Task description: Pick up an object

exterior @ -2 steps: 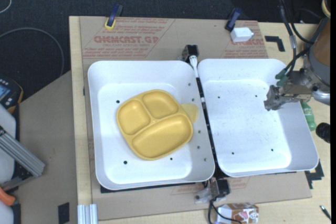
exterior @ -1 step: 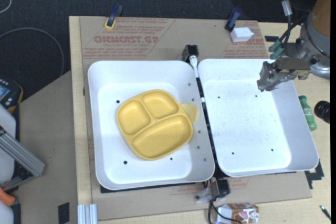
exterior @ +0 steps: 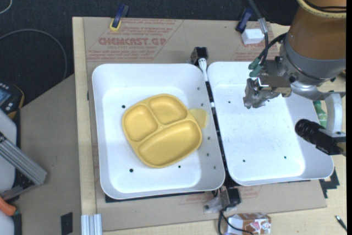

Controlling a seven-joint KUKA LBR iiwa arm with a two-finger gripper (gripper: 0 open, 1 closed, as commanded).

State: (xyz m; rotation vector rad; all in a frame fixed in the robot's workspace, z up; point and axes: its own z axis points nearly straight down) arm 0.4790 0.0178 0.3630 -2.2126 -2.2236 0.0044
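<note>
You've got two white bins side by side on a brown board printed with red lettering. The left bin holds a yellow three-compartment tray, lying flat at a slight angle, right of the bin's centre, with a small pale yellow piece touching its right edge. The right bin sits at centre right of the frame. The arm comes in from the upper right, orange band showing, and the gripper hangs over the upper part of the right bin. Nothing visible between its tips. A blue and yellow clamp sits at the board's top edge, upper left.
</note>
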